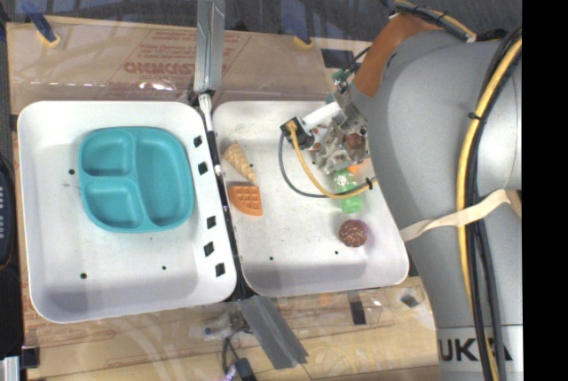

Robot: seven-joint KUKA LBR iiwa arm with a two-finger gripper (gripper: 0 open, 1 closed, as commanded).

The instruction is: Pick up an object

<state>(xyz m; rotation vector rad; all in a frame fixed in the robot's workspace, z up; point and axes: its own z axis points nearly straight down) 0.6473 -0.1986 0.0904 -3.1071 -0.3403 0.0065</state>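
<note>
Low over the right bin (pixel 266 268), the pincer (pixel 335 159) hangs among its own cables, and whether it is apart or together I cannot tell. Several things could be picked: a green piece (pixel 351 203) just beside it, a brown ball (pixel 353 233) nearer the bin's front, and a cone (pixel 238 159) and a waffle (pixel 246 198) by the left wall. A teal tray (pixel 138 178) lies in the left bin (pixel 53 281). Best, I judge, to centre squarely over one item, well clear of walls and neighbours, before closing.
</note>
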